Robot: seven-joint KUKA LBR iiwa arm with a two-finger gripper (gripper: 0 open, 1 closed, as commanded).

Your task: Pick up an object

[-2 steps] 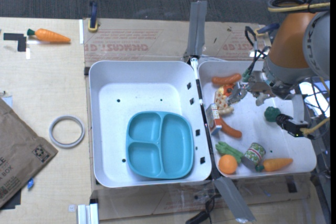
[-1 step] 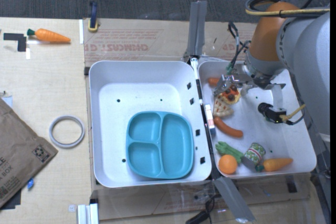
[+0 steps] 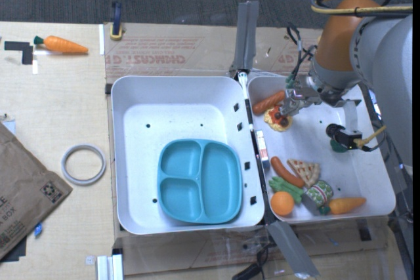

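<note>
Cut off by the left picture edge: brown cardboard box at the bench's near left corner, lettering only partly legible. Partly hidden under the gripper near the right bin's far left corner: small pizza-like toy. Fingers too small and cluttered to judge. Arm cropped at the right edge.

Cardboard sheet, up and left of the gripper: red print, upside down in the camera view, seemingly "CHEMCAL GU…", letters uncertain.
Brown box, far left and below the gripper: "BOX" in dark letters at its lower left edge, with one letter, seemingly "E", on the line above; a small square code printed on its right corner, too small to read.
Divider strip between the bins, just below and left of the gripper: red-and-white label, unreadable.
</note>
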